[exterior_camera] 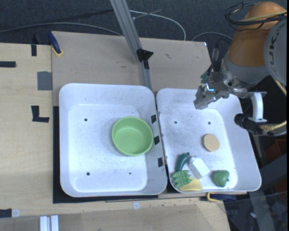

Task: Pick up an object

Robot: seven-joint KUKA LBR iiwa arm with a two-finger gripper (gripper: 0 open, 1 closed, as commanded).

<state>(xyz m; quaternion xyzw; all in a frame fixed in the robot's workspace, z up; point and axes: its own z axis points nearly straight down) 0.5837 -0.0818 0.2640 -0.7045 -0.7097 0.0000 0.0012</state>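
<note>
Above the right bin (241, 129) far edge, tool (204, 100) jaw state unclear, tan disc (211, 142) well below

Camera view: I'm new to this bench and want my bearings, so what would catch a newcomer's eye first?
A green bowl sits alone in the left bin. The grey arm with its orange band reaches in from the right, its gripper above the right bin's far end. Small items crowd that bin's near edge, a tan disc just beyond them.
</note>
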